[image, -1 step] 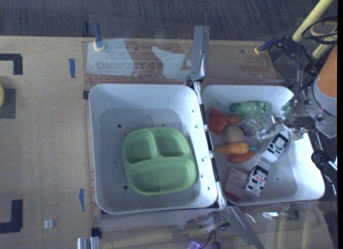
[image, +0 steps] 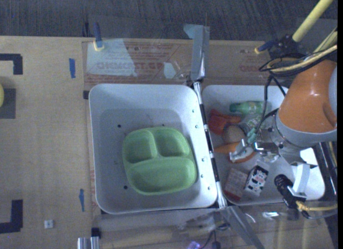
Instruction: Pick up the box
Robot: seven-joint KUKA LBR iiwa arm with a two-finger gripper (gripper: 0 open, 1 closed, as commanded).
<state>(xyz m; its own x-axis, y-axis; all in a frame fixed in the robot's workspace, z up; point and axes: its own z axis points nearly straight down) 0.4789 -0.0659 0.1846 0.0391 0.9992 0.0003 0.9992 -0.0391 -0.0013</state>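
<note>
A green tray lies in the left bin. The arm reaches into the right bin, its gripper above orange items. A brown box and a white carton lie side by side near the front wall.

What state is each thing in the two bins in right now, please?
Green tray: flat, upright, in the left bin.
Small box: lying in the right bin, not held.
Brown packet: lying beside the box.
Green bottle: on its side.
Gripper: low over the clutter.
</note>
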